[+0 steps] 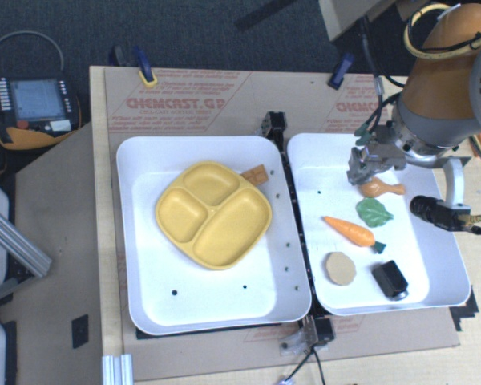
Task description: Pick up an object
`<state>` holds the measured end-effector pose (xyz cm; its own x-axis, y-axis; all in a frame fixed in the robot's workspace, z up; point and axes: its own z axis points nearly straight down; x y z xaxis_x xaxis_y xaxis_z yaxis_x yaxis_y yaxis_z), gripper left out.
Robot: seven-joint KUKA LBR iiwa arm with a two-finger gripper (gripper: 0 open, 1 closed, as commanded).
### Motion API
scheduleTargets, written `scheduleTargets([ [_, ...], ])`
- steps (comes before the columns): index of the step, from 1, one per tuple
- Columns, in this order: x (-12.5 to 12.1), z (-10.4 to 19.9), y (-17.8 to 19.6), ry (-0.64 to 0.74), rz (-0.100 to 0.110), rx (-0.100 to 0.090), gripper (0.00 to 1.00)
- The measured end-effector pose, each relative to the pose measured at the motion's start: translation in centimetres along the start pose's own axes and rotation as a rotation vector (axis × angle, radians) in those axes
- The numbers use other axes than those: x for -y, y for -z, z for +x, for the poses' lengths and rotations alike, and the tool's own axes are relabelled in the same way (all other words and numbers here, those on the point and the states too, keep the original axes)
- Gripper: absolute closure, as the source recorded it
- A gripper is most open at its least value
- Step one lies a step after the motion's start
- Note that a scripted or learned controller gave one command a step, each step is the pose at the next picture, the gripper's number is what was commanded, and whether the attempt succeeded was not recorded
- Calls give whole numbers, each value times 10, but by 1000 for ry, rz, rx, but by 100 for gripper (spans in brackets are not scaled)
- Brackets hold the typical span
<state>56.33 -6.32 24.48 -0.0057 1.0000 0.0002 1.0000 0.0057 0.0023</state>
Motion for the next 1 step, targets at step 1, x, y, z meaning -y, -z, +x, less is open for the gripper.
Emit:
scheduleTargets([
  [1,-9,52,3,-1,0,0,100],
])
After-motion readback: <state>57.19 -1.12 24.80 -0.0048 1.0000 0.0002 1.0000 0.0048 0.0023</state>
